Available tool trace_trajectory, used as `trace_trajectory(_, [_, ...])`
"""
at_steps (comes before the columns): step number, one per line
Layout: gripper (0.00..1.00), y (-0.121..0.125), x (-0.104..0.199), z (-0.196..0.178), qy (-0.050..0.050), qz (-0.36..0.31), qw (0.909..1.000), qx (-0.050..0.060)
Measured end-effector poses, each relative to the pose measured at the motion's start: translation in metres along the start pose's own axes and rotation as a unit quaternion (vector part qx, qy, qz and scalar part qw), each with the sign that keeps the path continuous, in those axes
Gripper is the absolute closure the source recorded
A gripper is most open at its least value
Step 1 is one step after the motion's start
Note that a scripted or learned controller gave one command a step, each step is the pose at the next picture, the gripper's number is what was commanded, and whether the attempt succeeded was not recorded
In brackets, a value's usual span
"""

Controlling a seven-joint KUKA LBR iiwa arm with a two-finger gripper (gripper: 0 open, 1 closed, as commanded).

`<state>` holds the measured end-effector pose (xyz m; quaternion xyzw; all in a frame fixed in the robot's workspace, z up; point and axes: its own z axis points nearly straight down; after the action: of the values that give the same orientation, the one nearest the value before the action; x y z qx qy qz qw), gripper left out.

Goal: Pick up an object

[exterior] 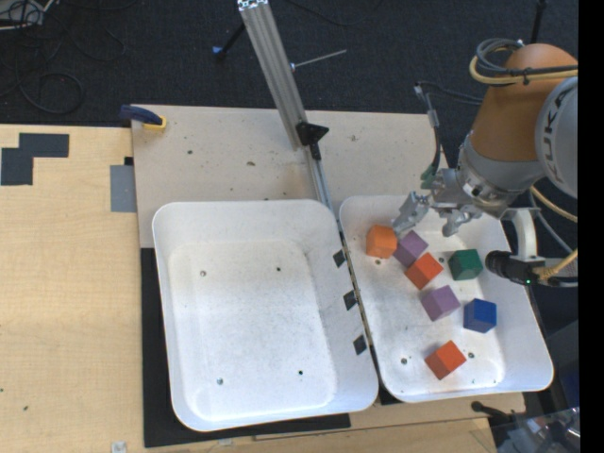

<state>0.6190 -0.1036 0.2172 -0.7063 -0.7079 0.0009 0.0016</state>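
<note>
The right bin (528, 371) holds coloured blocks; the empty gripper (433, 213), spread apart, hovers beside a rounded orange one (381, 243)

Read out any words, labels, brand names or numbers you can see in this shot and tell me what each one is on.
"KU": dark letters running down the grey arm at the frame's right edge, cut off there, so the full word cannot be read.
Black-and-white checker pattern on the tip of the aluminium bar: a marker, no letters.
The blocks, both white bins and the bench carry no text I can make out.
</note>
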Motion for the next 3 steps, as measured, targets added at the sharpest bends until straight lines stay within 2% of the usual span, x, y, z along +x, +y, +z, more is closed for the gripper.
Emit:
trace_trajectory(1, [0.0, 0.0, 0.0, 0.0, 0.0, 0.001, 1.0, 0.0])
trace_trajectory(2, [0.0, -0.004, -0.006, 0.062, 0.0, 0.001, 1.0, 0.003])
trace_trajectory(3, [0.0, -0.002, -0.006, 0.104, 0.0, 0.001, 1.0, -0.002])
